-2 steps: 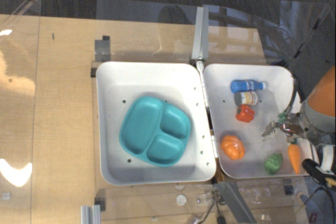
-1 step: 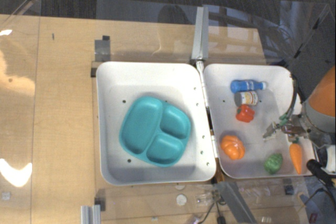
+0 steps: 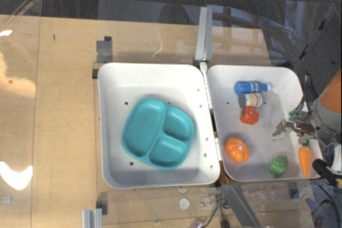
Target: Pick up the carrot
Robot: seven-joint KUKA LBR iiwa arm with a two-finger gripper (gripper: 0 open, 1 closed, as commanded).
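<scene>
The carrot (image 3: 304, 160) is orange with a green top and lies upright along the right edge of the right bin (image 3: 278, 76). My gripper (image 3: 285, 124) reaches in from the right, just above and left of the carrot's top. Its fingers (image 3: 279, 131) stand open and spread toward the bin's middle, with nothing between them. The carrot lies apart from them, below the wrist.
The right bin also holds a blue bottle (image 3: 251, 87), a small can (image 3: 253, 99), a red pepper (image 3: 249, 115), an orange fruit (image 3: 237, 149) and a green broccoli (image 3: 278, 165). In the left bin (image 3: 112, 88) rests a teal divided plate (image 3: 157, 132).
</scene>
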